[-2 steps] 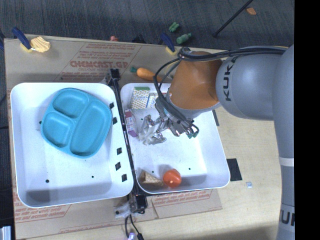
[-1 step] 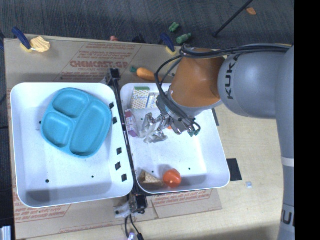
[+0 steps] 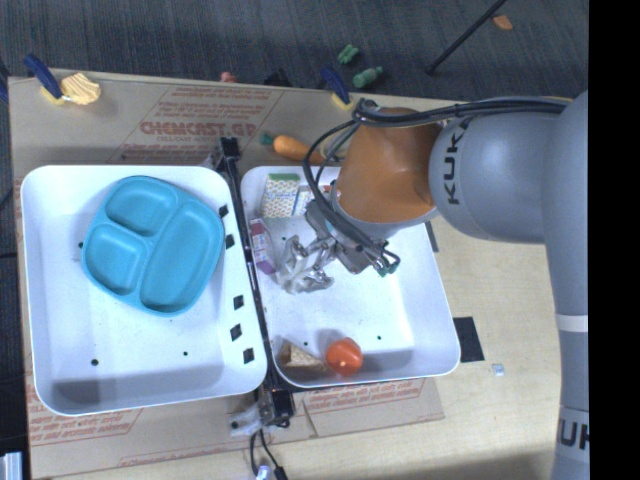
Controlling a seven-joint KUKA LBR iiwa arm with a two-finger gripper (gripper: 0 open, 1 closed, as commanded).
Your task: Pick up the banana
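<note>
My gripper (image 3: pixel 308 266) hangs low over the middle of the right bin (image 3: pixel 425 313), pointing down and to the left. The orange-banded wrist (image 3: pixel 385 173) and the grey arm cover the bin's back and right part, so whatever lies beneath them is hidden. Nothing yellow lies in the uncovered part of this bin. The items closest to the gripper are a pink packet (image 3: pixel 260 246) to its left and a small printed box (image 3: pixel 282 196) behind it.
A red-orange round fruit (image 3: pixel 344 356) and a brown piece (image 3: pixel 298 356) lie at the right bin's front edge. A blue divided plate (image 3: pixel 152 243) sits in the left bin (image 3: pixel 60 348). An orange carrot-like item (image 3: pixel 292 148) lies on the bench behind the bins.
</note>
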